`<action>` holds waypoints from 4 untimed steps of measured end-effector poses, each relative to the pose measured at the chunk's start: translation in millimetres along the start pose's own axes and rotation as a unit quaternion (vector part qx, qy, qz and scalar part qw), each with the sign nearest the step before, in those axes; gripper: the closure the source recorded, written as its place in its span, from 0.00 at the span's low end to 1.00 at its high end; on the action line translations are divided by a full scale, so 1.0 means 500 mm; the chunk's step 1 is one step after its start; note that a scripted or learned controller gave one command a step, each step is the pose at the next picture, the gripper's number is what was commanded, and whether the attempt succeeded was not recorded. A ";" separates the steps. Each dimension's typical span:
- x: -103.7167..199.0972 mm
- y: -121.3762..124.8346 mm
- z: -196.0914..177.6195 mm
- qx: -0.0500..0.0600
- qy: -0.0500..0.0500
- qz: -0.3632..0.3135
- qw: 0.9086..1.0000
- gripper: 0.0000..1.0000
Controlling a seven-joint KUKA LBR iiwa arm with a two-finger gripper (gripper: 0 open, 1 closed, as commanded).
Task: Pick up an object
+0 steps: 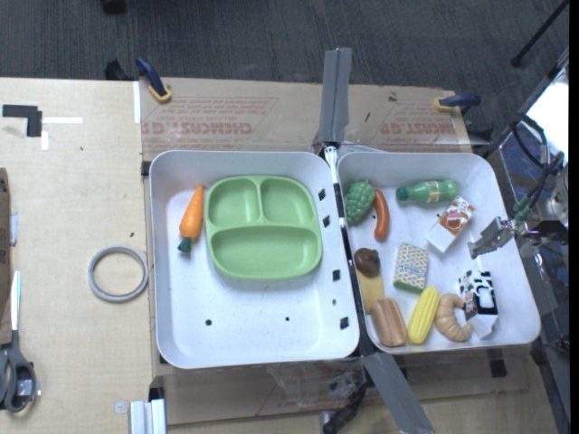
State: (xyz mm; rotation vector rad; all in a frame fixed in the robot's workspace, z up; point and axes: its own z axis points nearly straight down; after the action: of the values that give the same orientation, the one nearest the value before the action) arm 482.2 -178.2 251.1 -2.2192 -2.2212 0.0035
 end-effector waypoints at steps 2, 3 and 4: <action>0.020 -0.006 0.317 -0.003 -0.001 -0.034 0.999 0.00; 0.017 -0.004 0.298 -0.004 -0.001 -0.032 0.999 1.00; 0.034 0.003 0.315 -0.003 -0.001 -0.114 0.993 1.00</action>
State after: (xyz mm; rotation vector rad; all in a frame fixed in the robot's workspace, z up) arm 483.5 -161.3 93.7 -1.9546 -2.4642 -0.0003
